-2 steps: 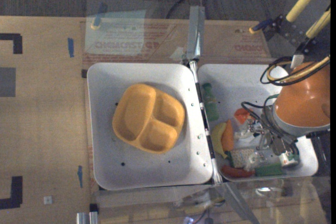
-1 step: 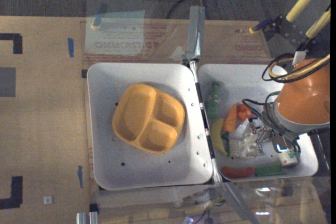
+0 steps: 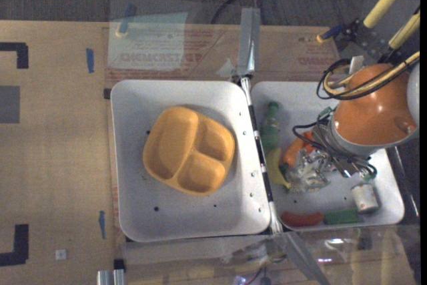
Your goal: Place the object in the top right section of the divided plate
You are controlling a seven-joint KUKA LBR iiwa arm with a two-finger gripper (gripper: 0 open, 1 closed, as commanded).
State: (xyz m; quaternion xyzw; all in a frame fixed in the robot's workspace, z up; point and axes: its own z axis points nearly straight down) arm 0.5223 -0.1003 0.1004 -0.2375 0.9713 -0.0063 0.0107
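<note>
The wooden table [image 3: 53,143] is carrying two white bins. In the left bin [image 3: 133,210] the orange divided plastic plate [image 3: 189,150] is lying unfilled, awaiting delivery. Over the right bin [image 3: 393,210] the tool [image 3: 313,167] is hanging among the scattered toy foods, where the object presumably is lying: green bottle [image 3: 270,125], red sausage [image 3: 301,217], white cylinder [image 3: 364,197]. Its state I cannot tell.

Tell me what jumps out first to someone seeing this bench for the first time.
The orange divided plate stands out, lying alone in the left white bin with all its sections bare. Next comes the arm's orange band, hanging over the right bin, with the tool low among small items there: a green bottle near the divider, a red piece and a green piece along the front edge.
</note>
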